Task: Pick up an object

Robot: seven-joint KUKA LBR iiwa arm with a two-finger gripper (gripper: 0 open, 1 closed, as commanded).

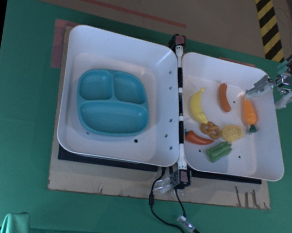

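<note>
The right bin (268, 160) holds several toy foods: a yellow banana (198, 106), a brown-orange sausage (225, 97), an orange carrot (249, 112), a pretzel (210, 130), a yellow corn piece (232, 133), a red chili (198, 138) and green beans (219, 151). My gripper (264, 98) hangs over the bin's far right part, just above the carrot's top end. It is open, with nothing between its fingers.
The left bin (165, 67) holds a teal divided plate (113, 102). A hinged divider (180, 99) runs between the bins. Cables (184, 223) trail off the front of the bench over the green cloth.
</note>
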